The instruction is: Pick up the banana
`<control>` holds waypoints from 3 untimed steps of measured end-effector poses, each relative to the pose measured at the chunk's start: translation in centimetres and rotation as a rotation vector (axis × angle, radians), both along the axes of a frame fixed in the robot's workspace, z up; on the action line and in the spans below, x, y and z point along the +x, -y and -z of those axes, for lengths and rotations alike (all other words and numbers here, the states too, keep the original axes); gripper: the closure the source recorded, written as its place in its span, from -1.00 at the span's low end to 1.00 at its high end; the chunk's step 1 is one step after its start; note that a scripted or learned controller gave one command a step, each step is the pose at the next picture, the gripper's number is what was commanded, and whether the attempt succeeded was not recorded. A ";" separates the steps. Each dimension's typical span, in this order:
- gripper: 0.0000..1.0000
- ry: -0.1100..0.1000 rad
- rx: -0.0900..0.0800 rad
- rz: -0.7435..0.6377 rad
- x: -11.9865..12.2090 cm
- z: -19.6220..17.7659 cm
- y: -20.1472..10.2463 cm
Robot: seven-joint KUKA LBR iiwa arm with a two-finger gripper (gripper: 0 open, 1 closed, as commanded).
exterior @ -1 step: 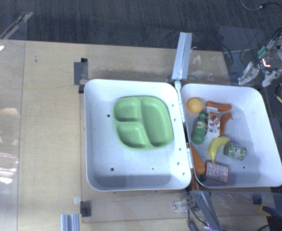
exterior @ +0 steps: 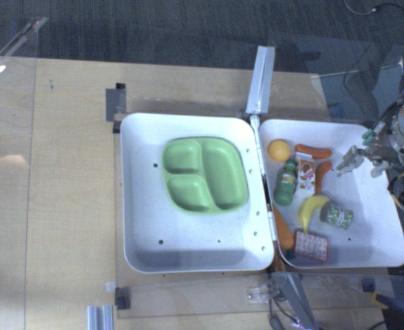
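**Banana lies down and to the left of the gripper**

At the left of the camera view, the left bin (exterior: 140, 184) holds a green divided plate (exterior: 205, 174). Across the divider, the right bin (exterior: 384, 249) carries the clutter: an orange ball (exterior: 279, 150), a green bottle (exterior: 285, 182), a carton (exterior: 306, 174) and a sausage (exterior: 314, 152) near the top, a carrot (exterior: 282, 231) along the left wall, and a red packet (exterior: 311, 246) at the bottom.

The banana (exterior: 310, 210) rests near the middle of this bin, yellow and gently curved, its long axis running from upper right to lower left. A green can (exterior: 337, 216) sits just beside it on the right, and the carton's lower end is close above it.

Farther right, the gripper (exterior: 361, 159) hangs over the bin's upper right part with its fingers spread and nothing between them. The banana lies below and to the left of it in the view, so the coming move likely means travelling that way, then closing across the banana's narrow width; the nearby can leaves little room on that side.
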State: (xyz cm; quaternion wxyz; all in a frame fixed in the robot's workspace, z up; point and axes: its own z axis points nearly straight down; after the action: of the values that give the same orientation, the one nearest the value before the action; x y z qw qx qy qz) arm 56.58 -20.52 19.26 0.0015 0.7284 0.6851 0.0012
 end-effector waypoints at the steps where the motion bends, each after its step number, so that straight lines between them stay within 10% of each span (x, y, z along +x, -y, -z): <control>1: -1.00 0.001 0.000 -0.001 -7.6 -0.3 -1.9; 2: -1.00 0.003 -0.001 -0.069 -6.9 9.7 -0.6; 3: -1.00 0.003 -0.001 -0.062 -7.7 1.3 0.1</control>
State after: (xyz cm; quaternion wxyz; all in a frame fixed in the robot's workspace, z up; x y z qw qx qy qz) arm 48.88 -20.57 17.93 0.0030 0.7068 0.7074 0.0019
